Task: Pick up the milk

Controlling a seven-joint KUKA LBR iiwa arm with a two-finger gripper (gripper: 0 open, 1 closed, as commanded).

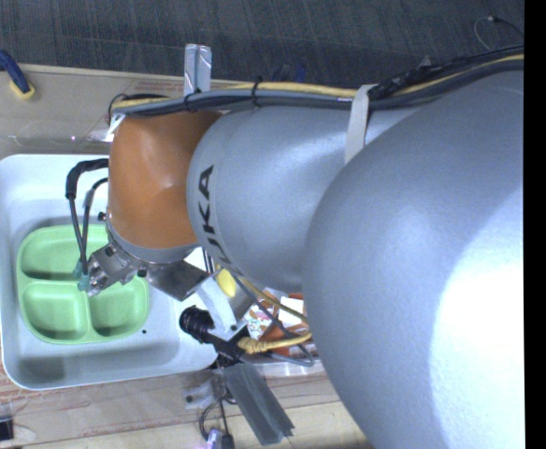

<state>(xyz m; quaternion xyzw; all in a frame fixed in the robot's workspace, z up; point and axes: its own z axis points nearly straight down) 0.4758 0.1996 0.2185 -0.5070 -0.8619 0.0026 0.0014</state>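
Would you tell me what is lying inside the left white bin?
A green divided tray lies in the left white bin. The arm covers the bin's right part, so anything there is hidden.

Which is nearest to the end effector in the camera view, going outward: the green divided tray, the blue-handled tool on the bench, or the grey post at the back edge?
1. Green divided tray: directly under the end effector, in the left white bin.
2. Grey post: at the bench's back edge, above the arm's orange band.
3. Blue-handled tool: far top-left corner of the bench.
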